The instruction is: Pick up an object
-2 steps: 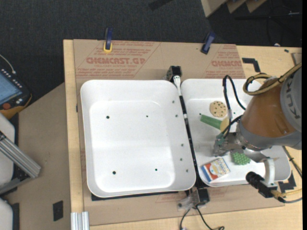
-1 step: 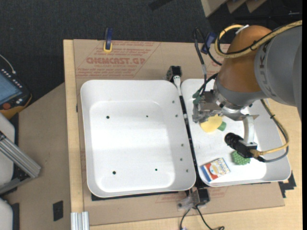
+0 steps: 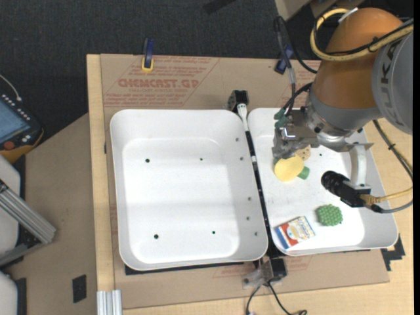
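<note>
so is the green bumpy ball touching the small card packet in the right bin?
Apart. The camera view shows a strip of bare white bin floor between the green bumpy ball and the card packet lying to its lower left.

Right bin (image 3: 377, 231): ball (image 3: 287, 170) left; knobbly ball (image 3: 329, 215), packet (image 3: 294, 231) front.

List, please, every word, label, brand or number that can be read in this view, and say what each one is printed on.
"CHEMCAST GP": large red print on the brown protective sheet under the bins, behind the left bin; the last letters are uncertain.
Smaller red lines around that name: too blurred to read.
Small red, white and blue packet in the right bin: printed, but too small to read.
Blue screen at the left edge: nothing legible.
</note>
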Controlling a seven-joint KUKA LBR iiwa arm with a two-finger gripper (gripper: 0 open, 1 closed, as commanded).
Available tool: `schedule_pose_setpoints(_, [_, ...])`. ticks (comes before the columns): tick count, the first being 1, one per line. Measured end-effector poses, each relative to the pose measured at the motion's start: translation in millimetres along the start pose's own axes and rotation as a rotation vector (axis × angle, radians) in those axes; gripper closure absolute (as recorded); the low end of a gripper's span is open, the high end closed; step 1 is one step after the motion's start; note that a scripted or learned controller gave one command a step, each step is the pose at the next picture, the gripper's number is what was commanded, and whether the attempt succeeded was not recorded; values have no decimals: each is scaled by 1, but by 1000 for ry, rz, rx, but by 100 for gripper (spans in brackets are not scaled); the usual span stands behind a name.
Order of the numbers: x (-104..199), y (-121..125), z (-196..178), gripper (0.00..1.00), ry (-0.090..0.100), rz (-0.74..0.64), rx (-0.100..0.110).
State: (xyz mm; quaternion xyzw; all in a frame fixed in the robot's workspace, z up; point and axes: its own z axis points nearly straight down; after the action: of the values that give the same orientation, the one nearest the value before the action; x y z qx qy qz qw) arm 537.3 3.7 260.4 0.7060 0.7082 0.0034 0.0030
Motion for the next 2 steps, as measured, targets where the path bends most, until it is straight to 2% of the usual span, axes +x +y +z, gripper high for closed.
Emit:
schedule_pose_setpoints(1, [79,-14,-59,100,4,-7,2])
schedule_pose_setpoints(2, [52,-59,-72,100,0,5,12])
